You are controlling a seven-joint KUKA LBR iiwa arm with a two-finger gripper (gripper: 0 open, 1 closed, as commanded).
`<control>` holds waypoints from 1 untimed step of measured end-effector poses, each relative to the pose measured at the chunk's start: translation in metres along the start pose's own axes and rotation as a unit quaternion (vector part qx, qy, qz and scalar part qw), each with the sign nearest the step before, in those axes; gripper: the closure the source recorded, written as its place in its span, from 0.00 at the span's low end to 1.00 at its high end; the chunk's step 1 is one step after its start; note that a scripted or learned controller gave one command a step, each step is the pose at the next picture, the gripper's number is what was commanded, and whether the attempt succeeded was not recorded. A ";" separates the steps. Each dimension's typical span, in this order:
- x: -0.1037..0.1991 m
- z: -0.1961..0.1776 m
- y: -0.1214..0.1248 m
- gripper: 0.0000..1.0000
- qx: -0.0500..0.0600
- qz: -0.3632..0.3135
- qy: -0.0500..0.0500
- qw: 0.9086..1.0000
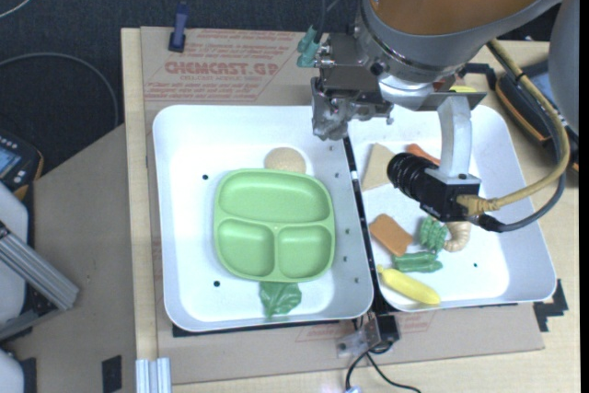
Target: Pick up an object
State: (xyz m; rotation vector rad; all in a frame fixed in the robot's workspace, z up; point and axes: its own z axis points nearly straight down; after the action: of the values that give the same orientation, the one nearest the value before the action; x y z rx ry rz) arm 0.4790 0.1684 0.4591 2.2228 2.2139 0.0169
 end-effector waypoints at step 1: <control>0.058 0.103 -0.003 1.00 0.011 -0.005 -0.004 1.000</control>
State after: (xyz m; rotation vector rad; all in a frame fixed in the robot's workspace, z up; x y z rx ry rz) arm 0.4770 0.2273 0.3560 2.2192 2.2317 -0.0168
